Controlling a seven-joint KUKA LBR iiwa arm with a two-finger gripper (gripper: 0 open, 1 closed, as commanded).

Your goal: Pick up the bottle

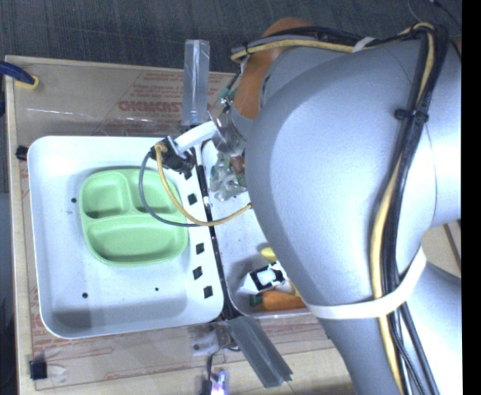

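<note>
At the near end of the right bin (239, 245), a yellow piece (267, 256), a black-and-white item (267, 278) and an orange object (280, 301) lie huddled beside the grey arm (347, 179); you cannot tell which, if any, is the bottle. To the left, a green divided plate (133, 220) sits in the left bin (43, 245). Farther back, the gripper (224, 175) hangs low near the bins' shared wall, open or closed you cannot tell. Judge this the reaching step; next you must locate the bottle and centre on it.
</note>
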